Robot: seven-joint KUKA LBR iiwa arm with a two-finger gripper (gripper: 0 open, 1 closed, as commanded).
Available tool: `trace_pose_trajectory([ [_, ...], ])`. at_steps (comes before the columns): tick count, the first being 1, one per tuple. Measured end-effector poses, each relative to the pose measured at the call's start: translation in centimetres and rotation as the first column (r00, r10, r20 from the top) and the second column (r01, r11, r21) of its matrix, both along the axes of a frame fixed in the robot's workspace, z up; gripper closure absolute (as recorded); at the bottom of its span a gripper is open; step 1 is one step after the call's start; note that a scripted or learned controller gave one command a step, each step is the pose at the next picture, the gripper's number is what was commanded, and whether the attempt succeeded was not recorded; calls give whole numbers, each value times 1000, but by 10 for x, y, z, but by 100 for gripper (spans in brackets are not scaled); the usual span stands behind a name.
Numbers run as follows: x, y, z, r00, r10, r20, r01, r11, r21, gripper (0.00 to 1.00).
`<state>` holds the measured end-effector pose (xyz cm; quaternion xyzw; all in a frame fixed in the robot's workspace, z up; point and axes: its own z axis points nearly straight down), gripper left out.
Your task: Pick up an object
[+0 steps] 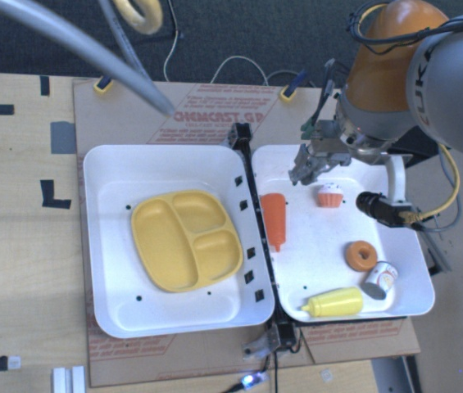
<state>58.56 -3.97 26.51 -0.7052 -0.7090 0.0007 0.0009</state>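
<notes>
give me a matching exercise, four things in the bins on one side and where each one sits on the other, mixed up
Things:
1. yellow divided tray
2. orange carrot
3. doughnut
4. yellow mustard bottle

Places:
A. right bin, against the divider between the bins
B. lying along the right bin's near edge
C. left bin, in the middle
D. right bin, just above the small can

Pairs: 1-C, 2-A, 3-D, 4-B
</notes>
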Motion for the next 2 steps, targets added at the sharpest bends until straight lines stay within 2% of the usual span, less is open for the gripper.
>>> trace_pose_trajectory([
  [2, 48, 96, -22, 1000, 0, 1, 0, 1000, -1, 100],
])
